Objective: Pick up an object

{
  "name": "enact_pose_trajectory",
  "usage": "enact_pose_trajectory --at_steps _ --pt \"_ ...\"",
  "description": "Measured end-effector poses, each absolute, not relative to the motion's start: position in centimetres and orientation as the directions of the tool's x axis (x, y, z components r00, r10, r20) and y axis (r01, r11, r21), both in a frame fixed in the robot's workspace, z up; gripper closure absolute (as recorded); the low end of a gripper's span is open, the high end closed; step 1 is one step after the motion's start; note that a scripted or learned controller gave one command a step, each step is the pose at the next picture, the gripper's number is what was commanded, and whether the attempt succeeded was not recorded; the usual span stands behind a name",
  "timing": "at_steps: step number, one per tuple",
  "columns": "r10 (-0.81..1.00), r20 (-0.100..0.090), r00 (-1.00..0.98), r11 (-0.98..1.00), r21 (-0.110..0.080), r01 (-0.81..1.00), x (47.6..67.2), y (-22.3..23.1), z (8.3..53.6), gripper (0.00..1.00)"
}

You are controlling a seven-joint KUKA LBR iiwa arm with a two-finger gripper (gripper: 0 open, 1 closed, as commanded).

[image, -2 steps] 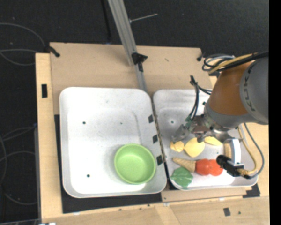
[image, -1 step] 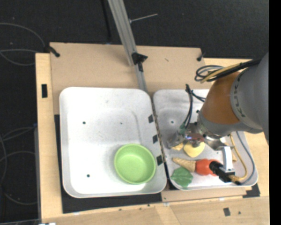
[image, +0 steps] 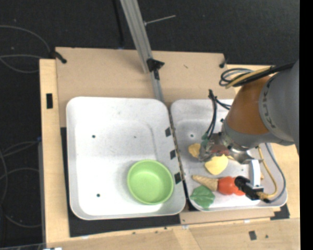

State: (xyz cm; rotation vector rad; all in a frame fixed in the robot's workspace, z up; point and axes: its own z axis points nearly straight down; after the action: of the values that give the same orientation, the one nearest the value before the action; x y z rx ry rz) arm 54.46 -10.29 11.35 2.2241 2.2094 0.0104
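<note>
White right bin (image: 183,113) crowded near its front edge, pincer (image: 215,152) grip indiscernible, left bin (image: 109,139) roomy.

Two white bins are seen on a light tan bench (image: 109,72). The left bin (image: 94,134) is speckled with fine dark dots, and a light green bowl (image: 150,182) is seen in its lower right part. In the right bin (image: 190,121), a pale yellow piece (image: 216,165), a darker yellow piece (image: 194,150), a red object (image: 229,186), a tan cone (image: 205,181) and a green object (image: 202,196) are seen. The arm (image: 276,105) at the right of the frame is coloured grey, with an orange band (image: 245,111). The floor (image: 52,14) in the upper part is black.
</note>
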Motion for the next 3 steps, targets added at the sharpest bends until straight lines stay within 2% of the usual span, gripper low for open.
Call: enact_pose_trajectory --at_steps 3 --pt "1.0 -0.001 -0.004 0.004 0.007 1.0 55.6 -10.9 24.9 1.0"
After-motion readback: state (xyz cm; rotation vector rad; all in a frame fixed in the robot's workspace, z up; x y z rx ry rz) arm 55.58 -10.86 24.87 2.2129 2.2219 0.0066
